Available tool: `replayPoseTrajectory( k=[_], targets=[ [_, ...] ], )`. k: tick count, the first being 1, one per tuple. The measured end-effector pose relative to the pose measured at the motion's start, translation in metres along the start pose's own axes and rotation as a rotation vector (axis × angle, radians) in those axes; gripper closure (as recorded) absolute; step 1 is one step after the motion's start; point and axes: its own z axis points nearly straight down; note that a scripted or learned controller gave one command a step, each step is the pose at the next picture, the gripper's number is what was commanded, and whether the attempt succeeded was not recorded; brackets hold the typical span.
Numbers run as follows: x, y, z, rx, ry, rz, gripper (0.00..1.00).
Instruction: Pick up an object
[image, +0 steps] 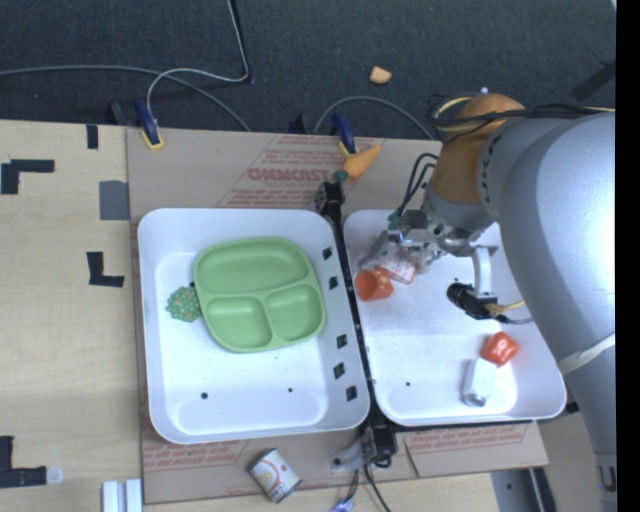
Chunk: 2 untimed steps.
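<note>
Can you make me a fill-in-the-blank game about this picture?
1. The divided plate in the left bin is colored ____.
2. That plate has ____ compartments.
3. The white bottle in the right bin has an ____ cap.
4. The small bumpy green toy lies at the plate's ____ edge in the picture.

Missing words: green; three; orange; left

green plate in left bin | can on bench
</note>
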Motion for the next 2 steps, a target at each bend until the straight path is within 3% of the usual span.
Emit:
replayPoseTrajectory(
  k=[1, 2],
  targets=[
    [-0.003, -0.003, 0.0, -0.01, 0.005, -0.003, 0.0],
    [-0.007, 0.012, 0.002, 0.026, 0.015, -0.006, 0.0]
  ],
)
